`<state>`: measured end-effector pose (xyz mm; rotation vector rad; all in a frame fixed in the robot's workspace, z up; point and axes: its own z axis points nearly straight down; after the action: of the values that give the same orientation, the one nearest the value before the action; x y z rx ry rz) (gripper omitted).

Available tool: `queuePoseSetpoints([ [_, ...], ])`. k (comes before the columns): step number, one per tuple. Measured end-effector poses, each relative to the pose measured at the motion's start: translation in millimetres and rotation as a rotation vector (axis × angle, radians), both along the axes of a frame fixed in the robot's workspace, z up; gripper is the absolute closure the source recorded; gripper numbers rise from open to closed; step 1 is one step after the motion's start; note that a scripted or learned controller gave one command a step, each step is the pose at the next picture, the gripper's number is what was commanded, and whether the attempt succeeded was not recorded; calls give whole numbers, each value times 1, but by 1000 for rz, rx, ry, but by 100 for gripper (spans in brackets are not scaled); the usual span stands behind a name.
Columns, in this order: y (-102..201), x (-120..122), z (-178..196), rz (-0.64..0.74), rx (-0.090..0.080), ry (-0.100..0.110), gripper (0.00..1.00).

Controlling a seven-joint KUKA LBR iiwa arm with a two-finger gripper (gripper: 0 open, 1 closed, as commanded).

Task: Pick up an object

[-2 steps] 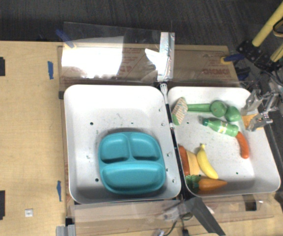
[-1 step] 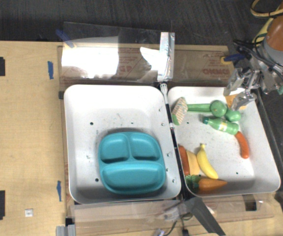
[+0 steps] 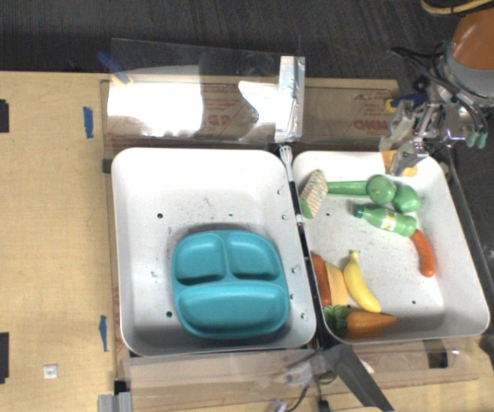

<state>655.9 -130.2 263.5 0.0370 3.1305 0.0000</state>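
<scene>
The hand (image 3: pixel 412 148) hung over the right bin (image 3: pixel 466 230) at its 1 o'clock corner, and I could not tell whether it was released or clenched; nothing showed in its grip. Nearest, at about 7 o'clock from it, lay a green brush (image 3: pixel 350 187) with a pale bristle head, touching a green bottle (image 3: pixel 388 221) just below. Toward 5 o'clock from the bottle lay an orange chili (image 3: pixel 424 253); a banana (image 3: pixel 361 285) and a carrot (image 3: pixel 365 321) sat near the bin's 7 o'clock corner. The left bin (image 3: pixel 135 204) held a teal tray (image 3: pixel 228 283). These looked like light, stiff, smooth plastic toys, likely to slip or roll. I would take the brush across its thin handle, near the middle, clear of the bottle.
</scene>
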Motion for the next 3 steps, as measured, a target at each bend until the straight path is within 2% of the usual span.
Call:
queuePoseSetpoints([
  [1,44,4,-15,-7,2,7,100],
  [2,64,6,26,65,-1,-2,100],
  [3,59,12,14,202,-2,2,100],
])
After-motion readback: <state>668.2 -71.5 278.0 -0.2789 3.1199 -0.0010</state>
